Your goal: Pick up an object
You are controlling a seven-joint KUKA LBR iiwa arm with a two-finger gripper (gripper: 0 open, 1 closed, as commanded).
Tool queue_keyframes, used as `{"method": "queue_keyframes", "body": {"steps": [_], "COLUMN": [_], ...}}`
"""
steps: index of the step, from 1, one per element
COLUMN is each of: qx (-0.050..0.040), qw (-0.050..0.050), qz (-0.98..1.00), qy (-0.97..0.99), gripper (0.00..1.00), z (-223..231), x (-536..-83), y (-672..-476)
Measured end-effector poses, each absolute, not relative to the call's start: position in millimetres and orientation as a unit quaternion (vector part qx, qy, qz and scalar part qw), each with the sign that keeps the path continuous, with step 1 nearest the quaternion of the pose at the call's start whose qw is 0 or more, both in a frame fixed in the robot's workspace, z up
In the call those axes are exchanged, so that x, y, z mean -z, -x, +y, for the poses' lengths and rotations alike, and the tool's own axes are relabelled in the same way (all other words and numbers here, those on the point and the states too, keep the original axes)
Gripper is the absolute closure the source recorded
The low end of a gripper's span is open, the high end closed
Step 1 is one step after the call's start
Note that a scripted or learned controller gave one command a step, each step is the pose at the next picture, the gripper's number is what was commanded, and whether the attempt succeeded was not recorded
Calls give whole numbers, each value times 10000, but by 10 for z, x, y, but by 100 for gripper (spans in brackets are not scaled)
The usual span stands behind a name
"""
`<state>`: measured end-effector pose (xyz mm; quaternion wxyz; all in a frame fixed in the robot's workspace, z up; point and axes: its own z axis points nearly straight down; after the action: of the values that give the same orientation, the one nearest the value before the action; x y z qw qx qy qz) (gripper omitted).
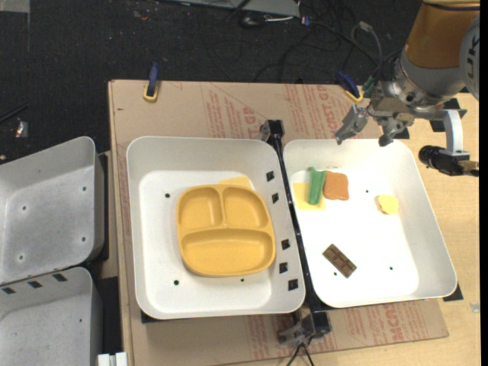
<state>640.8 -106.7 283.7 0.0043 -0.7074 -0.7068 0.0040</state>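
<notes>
Gripper (pixel 369 131) spread open, nothing between its fingers, hovering over the right white bin's (pixel 427 280) far rim. Your nearest pick sits just below-left of it: green upright block (pixel 316 186), touching an orange flat slab (pixel 336 187).

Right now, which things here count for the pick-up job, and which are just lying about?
For the job: gripper, green block, orange piece, yellow piece, brown bar, right bin.

Lying about: yellow divided tray, left bin, blue clamps.
</notes>
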Motion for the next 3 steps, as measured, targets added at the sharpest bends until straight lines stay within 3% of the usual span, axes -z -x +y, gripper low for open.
{"method": "queue_keyframes", "body": {"steps": [1, 2, 3], "qx": [-3, -16, -16], "qw": [-2, 18, 14], "qz": [-7075, -7085, -7066], "qy": [7068, 7057, 7076], "gripper": [0, 0, 0], "z": [-1065, -1007, -1067], "x": [-2910, -2338, -1876], "y": [-6425, -6505, -6467]}}
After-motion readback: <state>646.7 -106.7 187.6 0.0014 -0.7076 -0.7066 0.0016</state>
